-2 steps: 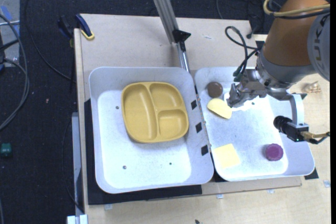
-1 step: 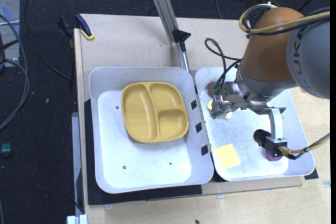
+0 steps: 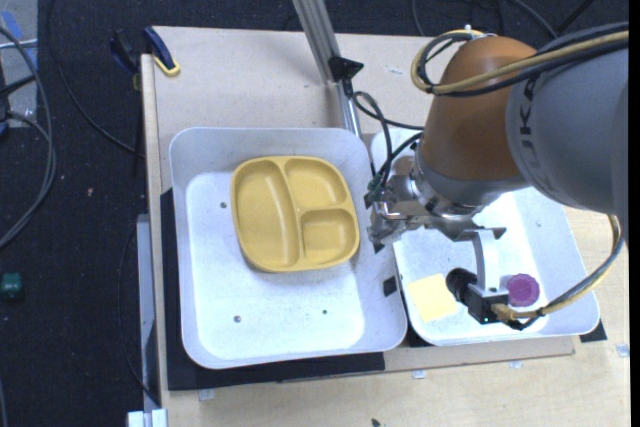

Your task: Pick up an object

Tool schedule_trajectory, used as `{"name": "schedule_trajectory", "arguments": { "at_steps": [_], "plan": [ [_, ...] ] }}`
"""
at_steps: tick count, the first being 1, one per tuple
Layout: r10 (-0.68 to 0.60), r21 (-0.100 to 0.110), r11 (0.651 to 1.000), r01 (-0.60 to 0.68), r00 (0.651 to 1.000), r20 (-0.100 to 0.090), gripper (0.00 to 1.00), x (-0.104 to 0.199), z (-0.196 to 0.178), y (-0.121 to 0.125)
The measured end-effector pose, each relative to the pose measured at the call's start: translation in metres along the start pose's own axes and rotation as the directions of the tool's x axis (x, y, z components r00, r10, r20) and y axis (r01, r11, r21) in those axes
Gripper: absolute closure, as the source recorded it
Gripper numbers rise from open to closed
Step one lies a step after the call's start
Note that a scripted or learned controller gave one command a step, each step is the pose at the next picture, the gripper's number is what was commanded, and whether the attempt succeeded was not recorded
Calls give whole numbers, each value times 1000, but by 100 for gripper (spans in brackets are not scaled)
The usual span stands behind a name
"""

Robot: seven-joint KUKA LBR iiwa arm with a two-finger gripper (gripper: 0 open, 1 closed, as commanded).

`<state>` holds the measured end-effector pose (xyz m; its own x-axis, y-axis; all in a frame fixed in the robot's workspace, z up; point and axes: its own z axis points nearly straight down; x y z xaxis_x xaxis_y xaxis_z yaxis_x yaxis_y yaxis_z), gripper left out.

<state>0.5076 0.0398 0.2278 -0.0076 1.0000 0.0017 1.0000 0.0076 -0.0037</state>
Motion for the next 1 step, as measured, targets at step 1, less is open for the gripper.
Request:
{"name": "schedule_trajectory", "arguments": {
  "at_steps": [1],
  "plan": [
    [-2,-3,1000,2,1000,0,100,60,-3,-2]
  ]
}}
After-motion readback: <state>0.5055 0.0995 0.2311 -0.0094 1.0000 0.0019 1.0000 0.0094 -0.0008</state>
